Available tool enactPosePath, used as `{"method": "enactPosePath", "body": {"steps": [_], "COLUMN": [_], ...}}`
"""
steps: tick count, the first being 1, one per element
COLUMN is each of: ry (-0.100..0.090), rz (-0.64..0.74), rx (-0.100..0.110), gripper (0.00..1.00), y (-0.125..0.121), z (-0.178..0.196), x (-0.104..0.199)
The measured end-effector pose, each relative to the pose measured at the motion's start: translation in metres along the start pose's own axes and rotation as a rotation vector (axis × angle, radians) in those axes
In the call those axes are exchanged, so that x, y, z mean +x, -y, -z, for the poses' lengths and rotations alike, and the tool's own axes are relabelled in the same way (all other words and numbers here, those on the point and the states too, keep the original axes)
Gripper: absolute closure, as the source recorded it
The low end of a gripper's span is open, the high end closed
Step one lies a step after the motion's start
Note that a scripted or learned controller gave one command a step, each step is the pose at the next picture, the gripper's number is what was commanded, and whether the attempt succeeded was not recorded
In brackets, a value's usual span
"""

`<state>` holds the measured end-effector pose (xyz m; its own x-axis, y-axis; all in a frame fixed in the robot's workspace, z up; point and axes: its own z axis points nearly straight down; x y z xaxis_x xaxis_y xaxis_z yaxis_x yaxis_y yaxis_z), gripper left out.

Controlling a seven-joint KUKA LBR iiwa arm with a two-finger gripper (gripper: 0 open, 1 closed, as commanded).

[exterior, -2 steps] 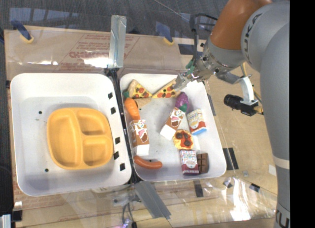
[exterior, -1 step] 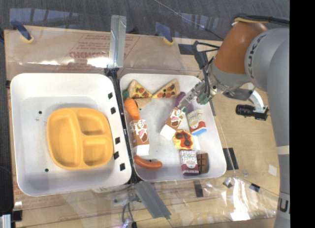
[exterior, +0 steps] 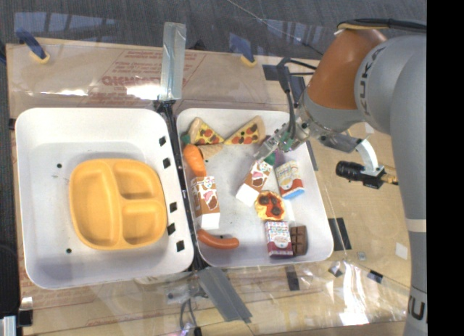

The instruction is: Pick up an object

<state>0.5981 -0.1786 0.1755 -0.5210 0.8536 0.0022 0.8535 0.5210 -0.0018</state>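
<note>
The right bin (exterior: pixel 319 218) holds a scatter of toy food: two pizza slices (exterior: pixel 225 133) near its far edge, a carrot (exterior: pixel 193 159) and a small carton (exterior: pixel 206 198) along its left wall, a sausage (exterior: pixel 218 240) at the near edge, and several small cartons (exterior: pixel 288 178) in the middle. The gripper (exterior: pixel 279 144) hangs low over the bin's far right part, just above those cartons; whether its jaws are open or closed cannot be told. The left bin (exterior: pixel 36 153) holds a yellow divided tray (exterior: pixel 116 202). Both bins sit on the counter (exterior: pixel 80 66).
</note>
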Motion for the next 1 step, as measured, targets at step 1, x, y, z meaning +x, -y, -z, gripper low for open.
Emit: {"method": "enactPosePath", "body": {"steps": [1], "ry": [0.003], "rz": [-0.152], "rx": [-0.006], "gripper": [1.00], "y": [-0.0579], "z": [0.0794], "x": [0.0736]}}
